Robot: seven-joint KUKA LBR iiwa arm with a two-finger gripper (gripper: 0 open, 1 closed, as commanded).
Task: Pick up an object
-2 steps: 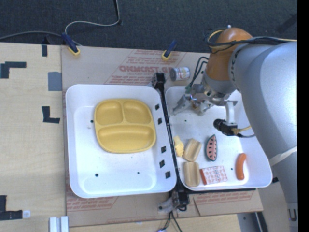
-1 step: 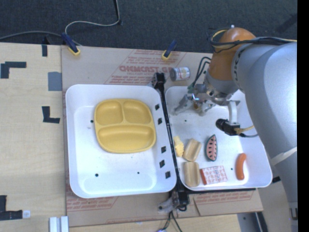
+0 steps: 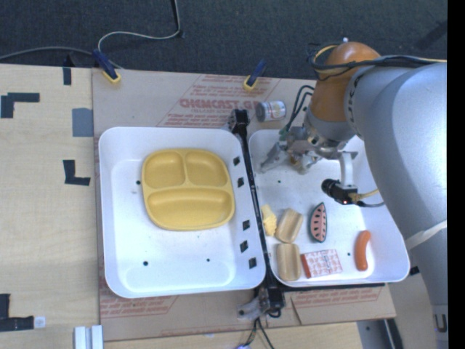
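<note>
Bench: cardboard sheet under two white bins, left bin (image 3: 116, 267) and right bin (image 3: 392, 267).
Left bin: one yellow divided plate (image 3: 187, 188).
Right bin: two bread pieces (image 3: 288, 225), one watermelon slice (image 3: 317, 222), one hot dog (image 3: 362, 249), one red-printed card (image 3: 321, 262).
Gripper (image 3: 290, 153): over the right bin's far end, fingers apart, holding nothing.

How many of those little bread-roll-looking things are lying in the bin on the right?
2. One bread roll lies near the bin's left wall, beside a yellow piece; the other roll sits just below it, left of the red-printed card. The arm may hide more.
</note>
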